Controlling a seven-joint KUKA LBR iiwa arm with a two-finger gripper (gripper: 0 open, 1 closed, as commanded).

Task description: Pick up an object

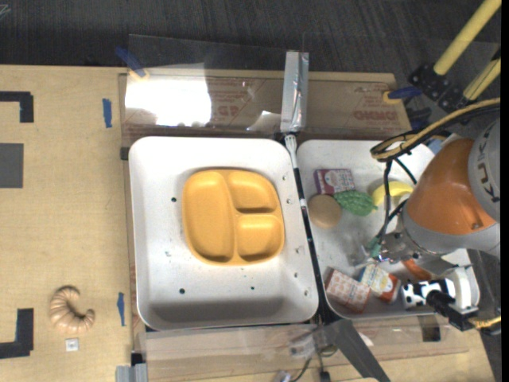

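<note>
Down at the near edge of the right bin (358, 151) lie a crinkly red and white snack packet (346, 290), a small colourful carton (377, 278) touching it, and a black and white toy (417, 293) just beside them. The gripper (382, 251) hangs low over this pile, right above the carton. I cannot tell if the gripper is open or closed, because it is dark, small and mixed in with the things under it. Nothing can be seen held in it.

So I think the step in hand is the reach down to grab. The carton looks like the thing it is going for, since it is closest. The next move needs a clean close on just one thing, and that is tricky, because the packet and carton are squeezed together.

A bit farther back in the same bin are a round brown thing (324, 211), a green leafy toy (357, 203), a yellow thing (394, 190) and a pink box (334, 181). The big grey and orange arm (455, 191) hangs over the right side.

The left bin (151, 213) holds a yellow plate (233, 216) with three parts. A curly tan toy (71, 309) sits on the bench, well apart from both bins.

The pink box has a picture and words, but they are too small to read. At the far back, a cardboard wall (350, 106) has red letters, too blurry to read.
</note>
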